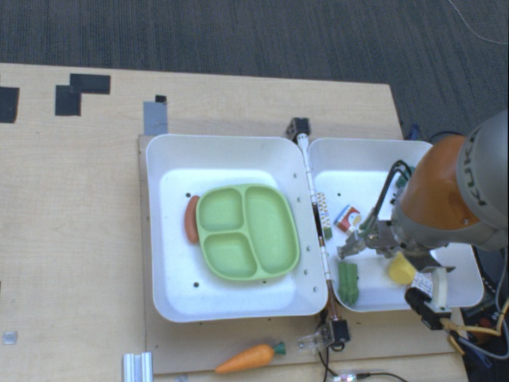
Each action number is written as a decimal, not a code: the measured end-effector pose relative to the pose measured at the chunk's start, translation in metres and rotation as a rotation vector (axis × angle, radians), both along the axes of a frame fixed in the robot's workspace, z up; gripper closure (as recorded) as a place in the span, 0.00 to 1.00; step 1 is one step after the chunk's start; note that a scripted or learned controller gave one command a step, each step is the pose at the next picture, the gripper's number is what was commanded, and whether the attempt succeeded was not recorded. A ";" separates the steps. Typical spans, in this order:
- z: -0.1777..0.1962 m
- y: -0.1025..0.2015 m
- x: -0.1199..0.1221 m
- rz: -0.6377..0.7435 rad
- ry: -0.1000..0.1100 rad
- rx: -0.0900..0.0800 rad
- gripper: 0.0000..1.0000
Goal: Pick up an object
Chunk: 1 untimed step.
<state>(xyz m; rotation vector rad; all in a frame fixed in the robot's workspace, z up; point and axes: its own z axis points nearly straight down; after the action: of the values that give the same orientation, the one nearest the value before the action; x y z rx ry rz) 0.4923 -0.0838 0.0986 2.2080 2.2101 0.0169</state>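
The robot arm [445, 197] reaches into the right bin [374, 301], its tool [354, 247] low over the floor just above a green pickle [348, 282]; whether the tool is spread or pressed together cannot be told. A small red-and-white packet [347, 217] lies near the tool, a yellow piece [402, 270] beside the arm. This looks like the approach; next comes settling on the pickle and closing.

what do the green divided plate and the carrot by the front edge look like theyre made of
Green divided plate: looks like moulded plastic, with an even pale green colour, soft sheen and rounded compartment walls. Carrot: probably a plastic or rubber toy, with flat uniform orange and a neat green cap; it is too small to tell which.
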 end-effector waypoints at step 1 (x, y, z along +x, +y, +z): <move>0.010 0.001 0.002 0.001 -0.004 0.000 1.00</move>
<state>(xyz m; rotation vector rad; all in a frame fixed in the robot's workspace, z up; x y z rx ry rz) 0.4939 -0.0832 0.1091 2.2047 2.2095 0.0214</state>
